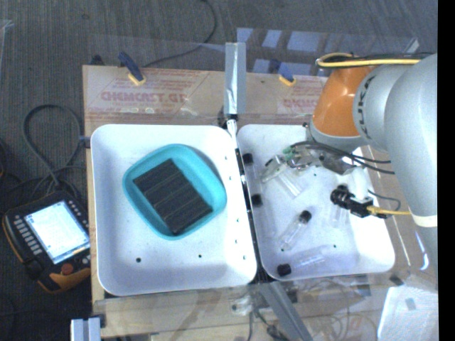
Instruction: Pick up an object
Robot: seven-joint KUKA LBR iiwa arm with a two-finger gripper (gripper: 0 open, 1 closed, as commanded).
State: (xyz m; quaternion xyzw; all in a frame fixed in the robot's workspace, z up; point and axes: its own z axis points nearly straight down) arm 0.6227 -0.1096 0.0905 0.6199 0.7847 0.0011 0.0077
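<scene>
Camera view looks down on our two white bins, which sit side by side so that things can go from one to the other. We count two bins. The left bin (114, 261) has one teal bowl (174, 190) in it, and one dark ribbed block (173, 196) lies flat inside that bowl. We think the bowl cups the block and stops it from sliding off.

The right bin (370, 251) has the small things we could pick up. We count about three clear little tubes with dark caps. One clear tube (294, 229) lies in the middle of the bin floor, a second tube (311, 259) lies near the front wall, and a third tube (286, 183) lies just under the arm's tip. They are see-through, so we may have missed one.

Our gripper (298, 158) hangs over the back part of the right bin, close to the third tube. We guess it is low there so it can reach a tube. Wires and metal bits hide it, so we cannot tell if it is open or closed, and we see nothing held in it.
</scene>
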